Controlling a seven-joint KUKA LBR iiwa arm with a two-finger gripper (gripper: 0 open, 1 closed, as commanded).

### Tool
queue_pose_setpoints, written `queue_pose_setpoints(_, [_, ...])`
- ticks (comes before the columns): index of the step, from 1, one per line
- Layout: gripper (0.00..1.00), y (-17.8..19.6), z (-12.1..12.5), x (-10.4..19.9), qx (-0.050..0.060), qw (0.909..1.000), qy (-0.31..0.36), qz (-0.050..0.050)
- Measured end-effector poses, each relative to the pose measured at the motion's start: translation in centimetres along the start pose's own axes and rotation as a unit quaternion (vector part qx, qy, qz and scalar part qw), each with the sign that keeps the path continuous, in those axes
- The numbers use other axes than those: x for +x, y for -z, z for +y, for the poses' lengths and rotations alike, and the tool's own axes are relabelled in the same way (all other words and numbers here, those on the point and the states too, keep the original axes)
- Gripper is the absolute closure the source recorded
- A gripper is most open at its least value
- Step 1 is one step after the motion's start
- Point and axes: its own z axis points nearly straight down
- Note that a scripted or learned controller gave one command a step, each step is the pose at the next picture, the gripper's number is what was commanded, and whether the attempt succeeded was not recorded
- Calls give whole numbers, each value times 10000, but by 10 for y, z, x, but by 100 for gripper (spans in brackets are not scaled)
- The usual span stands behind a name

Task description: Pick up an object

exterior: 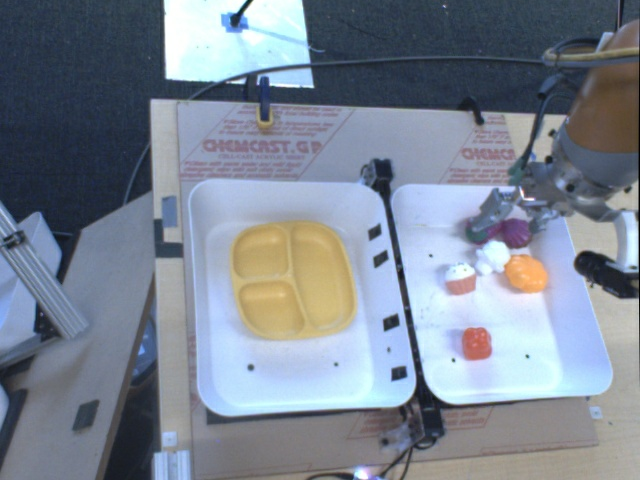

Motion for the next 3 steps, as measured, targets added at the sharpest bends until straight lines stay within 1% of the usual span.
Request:
queue_pose_setpoints(1, [0, 6, 2, 0, -57, 10000, 11, -6])
queue_pose_setpoints(3, [0, -78, 6, 5, -41, 10000, 0, -3])
